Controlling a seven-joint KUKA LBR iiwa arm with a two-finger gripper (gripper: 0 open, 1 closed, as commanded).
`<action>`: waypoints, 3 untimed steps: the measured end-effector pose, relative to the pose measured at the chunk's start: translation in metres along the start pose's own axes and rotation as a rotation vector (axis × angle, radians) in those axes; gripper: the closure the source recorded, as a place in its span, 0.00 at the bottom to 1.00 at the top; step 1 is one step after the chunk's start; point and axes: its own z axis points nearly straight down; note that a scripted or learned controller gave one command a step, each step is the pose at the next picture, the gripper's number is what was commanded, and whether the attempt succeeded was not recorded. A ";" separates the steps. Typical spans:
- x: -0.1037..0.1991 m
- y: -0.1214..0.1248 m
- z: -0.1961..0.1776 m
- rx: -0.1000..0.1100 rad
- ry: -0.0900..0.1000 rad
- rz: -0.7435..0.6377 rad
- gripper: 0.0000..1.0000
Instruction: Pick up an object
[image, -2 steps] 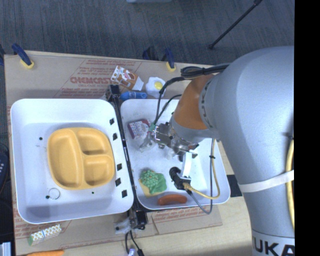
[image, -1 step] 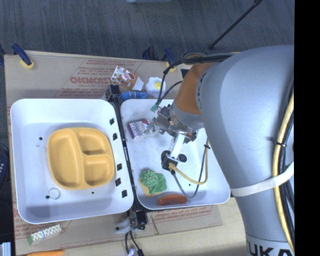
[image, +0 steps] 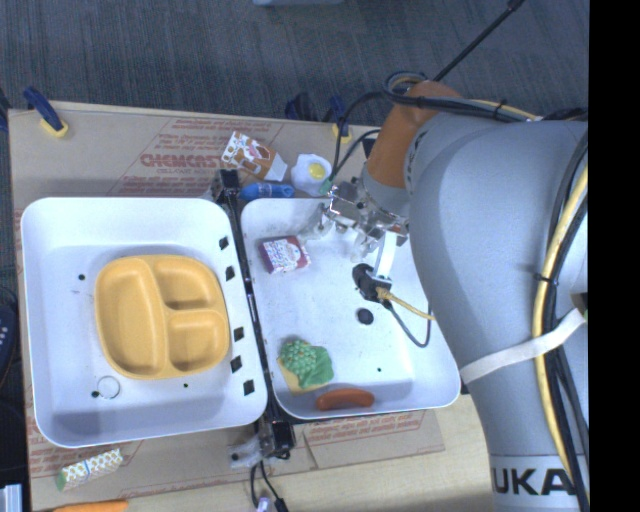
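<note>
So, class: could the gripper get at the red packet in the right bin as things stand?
Probably yes. The red packet lies flat with bare bin floor around it, nothing on top, and the gripper hangs just beside it.

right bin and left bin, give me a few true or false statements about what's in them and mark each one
1. The yellow divided tray lies in the left bin. True.
2. The red packet lies in the left bin. False: it is in the right bin.
3. The green broccoli toy lies beside the sausage. True.
4. The gripper is over the left bin. False: it is at the right bin's far end.
</note>
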 end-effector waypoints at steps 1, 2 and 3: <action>0.036 -0.053 -0.017 0.009 0.000 -0.174 0.00; 0.049 -0.021 0.001 0.004 0.000 -0.047 0.00; -0.006 -0.119 0.000 -0.004 0.003 0.168 0.00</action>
